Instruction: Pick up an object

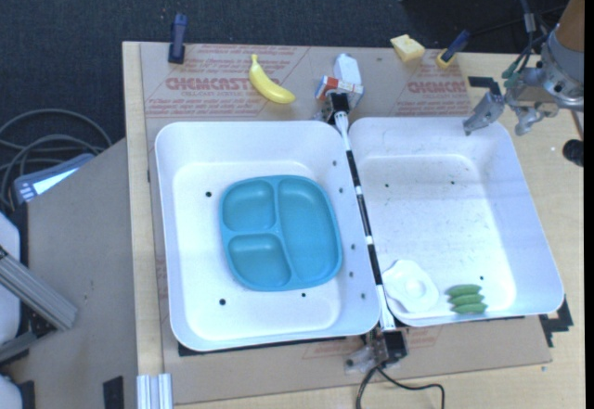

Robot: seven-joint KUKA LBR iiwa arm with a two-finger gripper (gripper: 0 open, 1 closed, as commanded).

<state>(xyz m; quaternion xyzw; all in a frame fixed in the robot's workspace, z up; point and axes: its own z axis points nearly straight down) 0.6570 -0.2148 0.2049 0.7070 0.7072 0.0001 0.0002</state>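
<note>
The claw (507,112) hangs at the far right corner of the right bin (520,177), fingers spread, nothing between them. Candidate objects lie well apart from it, at that bin's near edge: a green pod (466,298) and, just beside it, a white fried-egg toy (409,287). The left bin (186,212) holds a blue divided plate (280,233). A banana (268,83) rests on the tabletop (213,73) beyond the bins.

Risks, as judged: both right-bin objects are low and flat, near the sloping wall; fingers may skid over them or strike the rim and close on nothing.
</note>
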